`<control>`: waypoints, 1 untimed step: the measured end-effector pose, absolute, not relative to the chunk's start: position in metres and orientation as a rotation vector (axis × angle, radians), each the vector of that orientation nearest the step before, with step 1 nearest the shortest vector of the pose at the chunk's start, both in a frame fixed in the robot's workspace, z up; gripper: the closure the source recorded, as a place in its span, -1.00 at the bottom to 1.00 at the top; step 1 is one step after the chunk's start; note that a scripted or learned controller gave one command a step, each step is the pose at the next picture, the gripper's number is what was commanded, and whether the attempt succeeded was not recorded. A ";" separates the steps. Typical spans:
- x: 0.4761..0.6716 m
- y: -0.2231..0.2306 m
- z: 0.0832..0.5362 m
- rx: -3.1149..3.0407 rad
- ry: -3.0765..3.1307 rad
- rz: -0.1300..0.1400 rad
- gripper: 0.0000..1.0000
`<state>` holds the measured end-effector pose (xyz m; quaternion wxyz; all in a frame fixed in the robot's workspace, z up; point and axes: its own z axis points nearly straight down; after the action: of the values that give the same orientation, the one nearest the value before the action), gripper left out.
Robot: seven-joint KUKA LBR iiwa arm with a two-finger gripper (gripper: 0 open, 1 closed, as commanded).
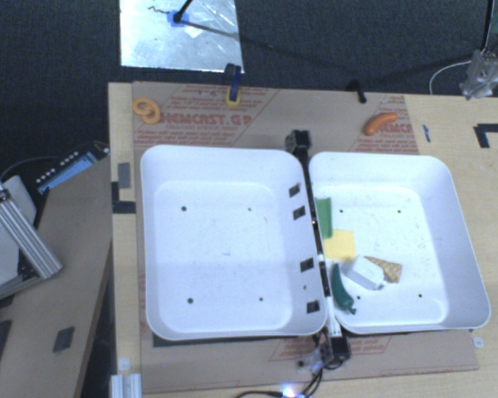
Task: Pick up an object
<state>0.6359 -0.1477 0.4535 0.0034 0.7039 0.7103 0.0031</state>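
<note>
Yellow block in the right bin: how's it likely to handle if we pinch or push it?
The yellow block looks flat-faced and squarish, so it should probably slide rather than roll. It lies close to the green strip and white piece near the right bin divider wall, so a push would likely jam or nudge neighbours. Weight and stiffness can't be told.

Right shallow white plastic bin contains a flat yellow square block, a green strip, a white box-shaped item, a tan wedge and a dark green curved piece, clustered near its left wall. Left shallow white plastic bin adjoins it. An orange sausage-shaped toy and an orange ring-shaped toy lie on the cardboard sheet behind the bins.
</note>
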 end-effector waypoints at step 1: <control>0.613 -0.132 0.495 2.210 2.224 0.008 1.00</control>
<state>0.6130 -0.1321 0.4954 0.0031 0.7050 0.7092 0.0026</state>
